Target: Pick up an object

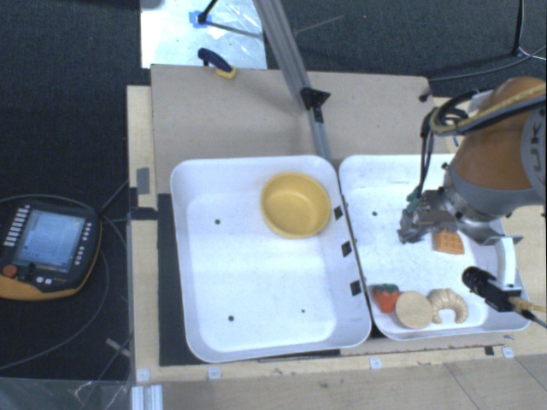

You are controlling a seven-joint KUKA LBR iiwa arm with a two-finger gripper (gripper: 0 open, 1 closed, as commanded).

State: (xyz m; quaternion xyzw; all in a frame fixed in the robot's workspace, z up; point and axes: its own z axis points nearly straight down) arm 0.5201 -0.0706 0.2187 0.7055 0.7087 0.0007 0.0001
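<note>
Lying along the near wall of the bin on the view's right (pixel 359 220) are three small food-like pieces in a row: a red one with a green top (pixel 385 297) toward the divide between the bins, a round tan disc (pixel 414 309) touching it, and a pale croissant (pixel 449 304) just beside the disc. A black cylinder (pixel 481 286) on a white bracket hangs over that bin's near right corner.

Farther back in the same bin lies a small orange cracker-like piece (pixel 448 243). The jaws sit low over the bin floor just to the view's left of this piece, a dark cluster under the grey wrist; whether they are apart or together cannot be told, and nothing can be seen between them. The arm (pixel 496 156), with its orange band, comes in from the right above them.

The bin on the left (pixel 256 306) holds a yellow bowl (pixel 296 204), upright, against its far wall and toward the divide.

A control pendant (pixel 47 246) lies on the dark floor well to the left of the worktop (pixel 231 114). Beyond the bins, a slanted metal pole (pixel 286 49) crosses the worktop's brown surface, and a blue and yellow clamp (pixel 215 61) sits at its far edge.
</note>
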